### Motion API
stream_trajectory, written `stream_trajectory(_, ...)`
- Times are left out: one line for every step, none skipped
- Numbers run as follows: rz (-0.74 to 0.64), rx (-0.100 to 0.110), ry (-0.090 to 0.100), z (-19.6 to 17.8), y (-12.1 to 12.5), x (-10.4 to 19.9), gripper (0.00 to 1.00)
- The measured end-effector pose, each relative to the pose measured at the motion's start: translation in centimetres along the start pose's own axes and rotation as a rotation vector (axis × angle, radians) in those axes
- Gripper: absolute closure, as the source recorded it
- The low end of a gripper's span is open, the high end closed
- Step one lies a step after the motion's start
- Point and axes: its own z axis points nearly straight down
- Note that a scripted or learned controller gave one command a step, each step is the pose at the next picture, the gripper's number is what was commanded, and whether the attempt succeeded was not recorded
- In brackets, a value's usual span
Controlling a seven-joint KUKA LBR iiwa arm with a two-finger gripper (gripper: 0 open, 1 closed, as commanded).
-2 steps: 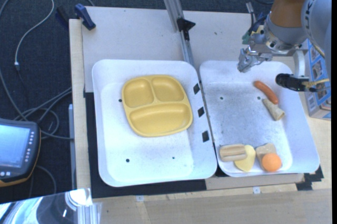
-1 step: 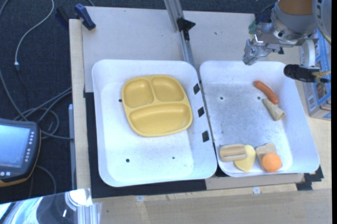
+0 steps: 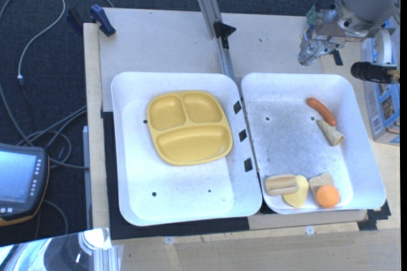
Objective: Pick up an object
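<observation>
The counter (image 3: 159, 41) carries two white bins side by side. The left bin (image 3: 127, 200) holds a yellow divided plate (image 3: 189, 127) toward its 12 o'clock side. The right bin (image 3: 286, 130) holds a sausage (image 3: 321, 111) at 1 o'clock, touching a tan cone-shaped piece (image 3: 331, 132) just below it. At its 6 o'clock edge, packed together, lie a hot-dog bun (image 3: 281, 184), a yellow wedge (image 3: 296, 193), a tan block (image 3: 320, 180) and an orange ball (image 3: 328, 196). The claw (image 3: 310, 55) hangs beyond the right bin's 12 o'clock rim, over bare counter, grasping nothing; whether it is released or clenched, one cannot tell.

Pale wooden bench (image 3: 159, 41), two white bins (image 3: 191, 206) side by side, blue clamp (image 3: 102, 18)
</observation>
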Motion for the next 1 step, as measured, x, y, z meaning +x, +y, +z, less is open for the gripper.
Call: stream_trajectory(-0.003,0.012,0.004,1.55,-1.67,5.60,1.00)
